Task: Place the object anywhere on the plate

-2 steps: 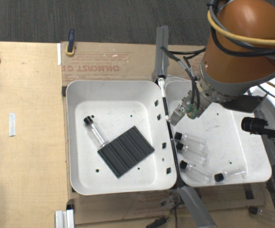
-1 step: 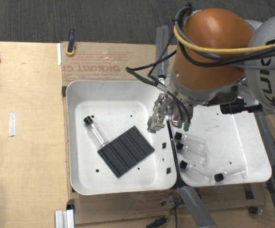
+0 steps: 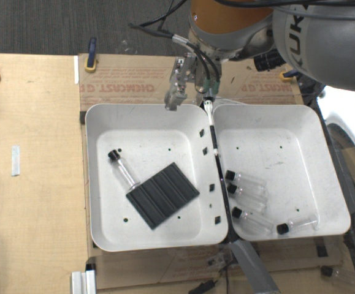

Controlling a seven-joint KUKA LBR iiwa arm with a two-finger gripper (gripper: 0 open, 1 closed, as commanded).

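Lying just left of the ribbed black plate (image 3: pixel 162 195), the clear vial (image 3: pixel 122 169) looks light, slippery, probably fragile; grip mid-barrel, though whether the claw (image 3: pixel 176 97) is clenched I cannot tell

So the plate (image 3: pixel 162 195) is a dark, ribbed rectangular slab lying flat on the floor of the left bin, turned so its corners point diagonally. It's well below the pincer (image 3: pixel 188 89) and a bit to its left in the view. The object looks like a clear plastic vial (image 3: pixel 123 169) with a black cap, lying on its side, cap end pointing up-left. Its lower end touches or just overlaps the plate's upper-left corner, can't tell which. It sits further left of the pincer than the plate does, well apart from it.
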